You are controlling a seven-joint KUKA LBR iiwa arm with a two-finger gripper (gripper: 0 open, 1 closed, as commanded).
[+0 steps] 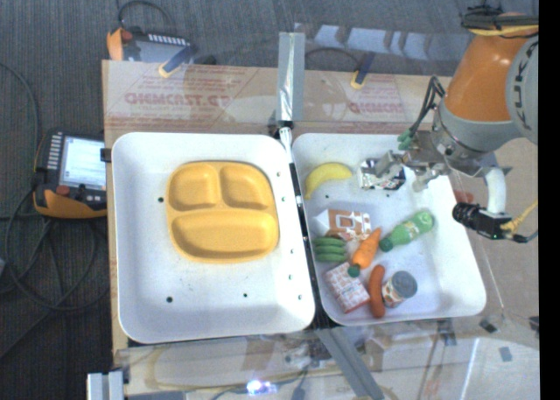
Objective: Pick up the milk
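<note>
At the far left edge of the frame a handheld control pendant with a lit screen (74, 175) lies on the dark floor beside the bench. Next comes the left shallow white bin (140, 302), in the left half of the picture, holding a yellow plastic tray with three compartments (223, 210) at its centre.

Right of centre sits the right shallow white bin (455, 280), crowded with toy food. Near its upper left corner is a yellow banana (328, 177). Below that, about mid-bin, lies the small white carton with red-orange print (350, 223), which I take to be the milk; it lies flat, touching or just beside an orange carrot (366, 249) and near a cluster of green pods (330, 249). A green bottle (408, 230) lies tilted to its right. Lower down are a red-and-white checked box (346, 288), a red sausage (376, 289) and a small round tin (402, 287).

The two-finger gripper (385, 172) hangs over the upper part of this bin, above and to the right of the milk and apart from it, with the grey and orange arm (486, 83) at the upper right of the frame. This looks like the approach step: the carton is not yet grasped. The next move would call for shifting toward lower left in the frame, centring over the carton, and descending without snagging the carrot. The metal parts at the tip blur together, so I cannot tell how the jaws stand; nothing is visibly held.
</note>
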